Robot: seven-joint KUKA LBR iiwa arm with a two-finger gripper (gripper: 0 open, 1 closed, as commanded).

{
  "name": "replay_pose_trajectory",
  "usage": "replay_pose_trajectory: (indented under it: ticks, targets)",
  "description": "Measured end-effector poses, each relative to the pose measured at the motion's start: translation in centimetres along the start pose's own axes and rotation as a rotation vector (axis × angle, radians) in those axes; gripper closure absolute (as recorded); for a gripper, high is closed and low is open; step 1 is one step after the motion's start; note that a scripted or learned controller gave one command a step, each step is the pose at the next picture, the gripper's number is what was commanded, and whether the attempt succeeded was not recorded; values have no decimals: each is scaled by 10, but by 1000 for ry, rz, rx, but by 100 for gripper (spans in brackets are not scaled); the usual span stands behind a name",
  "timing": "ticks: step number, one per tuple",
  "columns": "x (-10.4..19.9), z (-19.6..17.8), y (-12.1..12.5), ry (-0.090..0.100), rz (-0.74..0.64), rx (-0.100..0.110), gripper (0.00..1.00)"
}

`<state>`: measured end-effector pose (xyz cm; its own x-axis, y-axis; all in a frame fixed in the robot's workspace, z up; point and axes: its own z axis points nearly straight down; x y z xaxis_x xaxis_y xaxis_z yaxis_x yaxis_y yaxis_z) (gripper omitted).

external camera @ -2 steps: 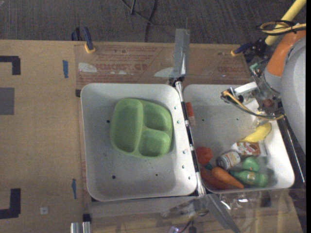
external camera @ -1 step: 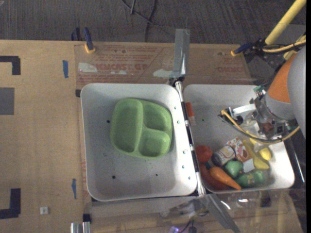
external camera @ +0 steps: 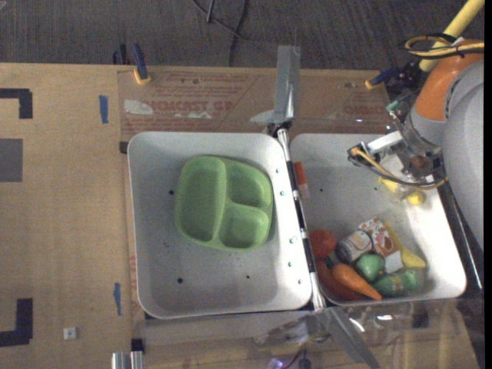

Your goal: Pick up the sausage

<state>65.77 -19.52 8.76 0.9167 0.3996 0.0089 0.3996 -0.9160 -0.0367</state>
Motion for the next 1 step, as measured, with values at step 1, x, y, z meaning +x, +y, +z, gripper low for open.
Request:
replay_pose_trajectory:
  ticks: [1]
  targets:
    - [-23, -11, -93, -8, 207, -33, 0]
